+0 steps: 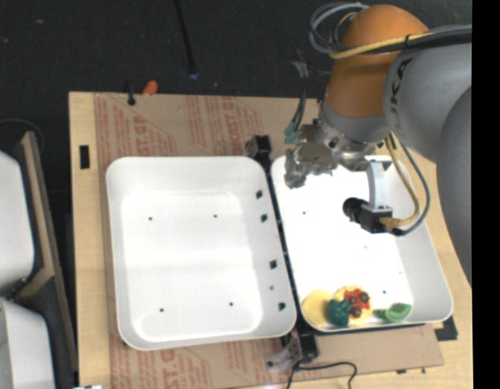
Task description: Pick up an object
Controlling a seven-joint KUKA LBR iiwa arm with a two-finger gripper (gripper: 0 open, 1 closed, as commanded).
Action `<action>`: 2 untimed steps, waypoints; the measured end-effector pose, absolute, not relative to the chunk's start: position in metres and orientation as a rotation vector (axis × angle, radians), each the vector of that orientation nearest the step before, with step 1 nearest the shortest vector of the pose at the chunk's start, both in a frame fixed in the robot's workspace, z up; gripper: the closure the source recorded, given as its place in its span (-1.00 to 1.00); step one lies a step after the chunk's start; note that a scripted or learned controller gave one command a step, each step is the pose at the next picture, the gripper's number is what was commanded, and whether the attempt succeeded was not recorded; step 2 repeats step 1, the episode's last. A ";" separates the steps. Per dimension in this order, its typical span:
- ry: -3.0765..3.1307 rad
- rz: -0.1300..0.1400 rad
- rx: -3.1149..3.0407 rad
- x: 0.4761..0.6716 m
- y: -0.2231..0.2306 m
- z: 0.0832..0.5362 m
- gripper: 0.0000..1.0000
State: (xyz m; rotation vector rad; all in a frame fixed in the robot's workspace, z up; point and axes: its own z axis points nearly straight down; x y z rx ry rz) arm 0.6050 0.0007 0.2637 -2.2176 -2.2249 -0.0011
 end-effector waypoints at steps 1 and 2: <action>-2.224 0.000 -2.218 0.633 0.041 0.246 1.00; -2.224 0.000 -2.218 0.633 0.041 0.246 1.00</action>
